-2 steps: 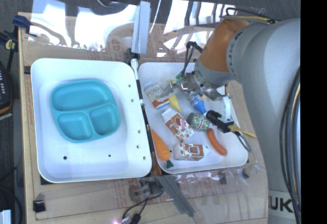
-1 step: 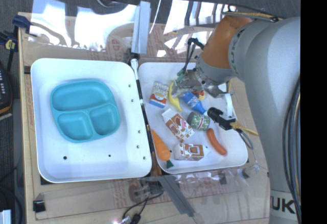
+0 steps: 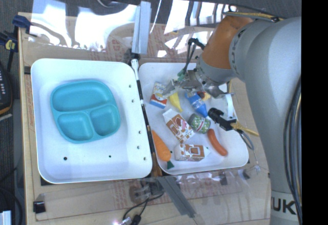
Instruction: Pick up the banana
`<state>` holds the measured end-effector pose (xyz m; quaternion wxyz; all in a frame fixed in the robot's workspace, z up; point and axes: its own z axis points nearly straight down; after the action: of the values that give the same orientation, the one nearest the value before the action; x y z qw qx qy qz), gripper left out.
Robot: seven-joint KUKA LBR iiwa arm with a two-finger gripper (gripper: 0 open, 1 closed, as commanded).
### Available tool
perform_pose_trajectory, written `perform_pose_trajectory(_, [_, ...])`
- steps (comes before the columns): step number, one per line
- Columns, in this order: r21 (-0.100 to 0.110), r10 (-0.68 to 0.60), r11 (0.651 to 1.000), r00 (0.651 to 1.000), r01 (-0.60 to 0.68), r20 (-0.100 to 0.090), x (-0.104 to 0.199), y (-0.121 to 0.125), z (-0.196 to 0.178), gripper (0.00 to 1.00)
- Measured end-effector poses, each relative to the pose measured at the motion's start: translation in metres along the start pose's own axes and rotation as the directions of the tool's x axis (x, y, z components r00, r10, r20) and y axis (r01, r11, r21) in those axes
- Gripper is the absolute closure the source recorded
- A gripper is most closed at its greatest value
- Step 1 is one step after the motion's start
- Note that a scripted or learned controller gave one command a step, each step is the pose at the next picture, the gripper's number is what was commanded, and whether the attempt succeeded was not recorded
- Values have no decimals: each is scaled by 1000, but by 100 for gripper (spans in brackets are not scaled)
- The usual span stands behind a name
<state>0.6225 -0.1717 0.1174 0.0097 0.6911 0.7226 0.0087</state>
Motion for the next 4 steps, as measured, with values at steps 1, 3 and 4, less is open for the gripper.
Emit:
perform_pose_trajectory(1, [7, 107, 994, 994, -107, 1, -11, -3, 13, 0])
perform_pose_trajectory(3, [3, 100, 995, 995, -100, -2, -9, -1, 1, 0])
perform_pose_trajectory(4, [8, 68, 998, 998, -68, 1, -15, 17, 13, 0])
